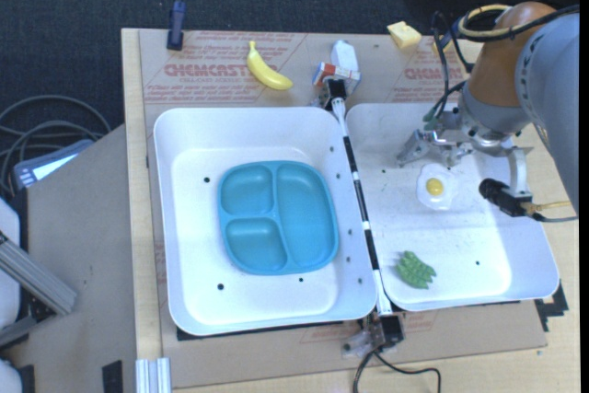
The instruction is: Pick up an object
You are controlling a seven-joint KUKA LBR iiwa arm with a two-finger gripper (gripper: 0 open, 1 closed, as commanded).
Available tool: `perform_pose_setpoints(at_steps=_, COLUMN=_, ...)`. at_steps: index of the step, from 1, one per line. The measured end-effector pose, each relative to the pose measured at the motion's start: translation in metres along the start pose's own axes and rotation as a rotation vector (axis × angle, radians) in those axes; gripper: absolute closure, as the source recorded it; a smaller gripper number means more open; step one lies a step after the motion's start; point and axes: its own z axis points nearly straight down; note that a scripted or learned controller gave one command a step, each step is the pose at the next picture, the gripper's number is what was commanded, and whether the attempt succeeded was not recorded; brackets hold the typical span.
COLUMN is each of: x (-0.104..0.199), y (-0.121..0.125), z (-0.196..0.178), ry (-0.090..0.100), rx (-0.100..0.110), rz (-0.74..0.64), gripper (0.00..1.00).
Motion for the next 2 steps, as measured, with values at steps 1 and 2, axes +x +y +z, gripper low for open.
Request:
perform_pose_setpoints(at_steps=1, x=-0.016, y=-0.035, z=-0.006, ry=0.001, rx=0.003, rz=0.002, gripper=0.00)
perform_pose_setpoints(at_steps=2, x=-0.015, y=-0.034, z=-0.017, ry=0.000, rx=0.001, rz=0.000, gripper=1.00)
